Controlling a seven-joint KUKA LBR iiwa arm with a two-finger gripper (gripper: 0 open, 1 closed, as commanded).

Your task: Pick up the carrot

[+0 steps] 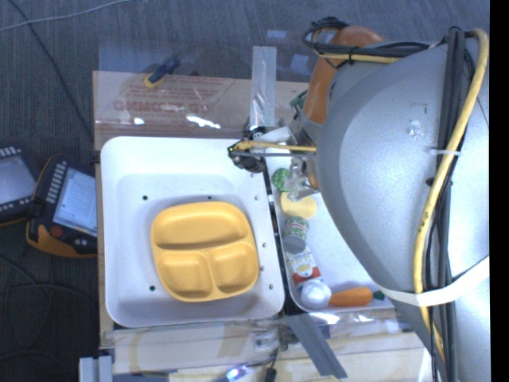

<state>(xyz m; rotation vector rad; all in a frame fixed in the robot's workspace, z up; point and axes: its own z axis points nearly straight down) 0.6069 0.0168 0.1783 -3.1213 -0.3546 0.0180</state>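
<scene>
The pincer (296,183) hangs over the far end of the right bin (291,286), beside the wall it shares with the left bin (127,213); the arm (398,173) covers so much of it that I cannot tell its state, and nothing can be made out in its grasp. It sits right above a green item (280,179) and a pale yellow item (299,206), probably because the program dropped it where things crowd (not where the task wants it). Down the bin's left wall run a small can (295,231), a red-and-white object (303,267) and a white round piece (313,294). The one carrot (351,297) lies flat at the near end, orange with a green tip, well apart from the pincer, touching or nearly touching the white piece. The left bin carries one yellow divided tray (207,249), likely a drop-off spot, with three compartments.
</scene>
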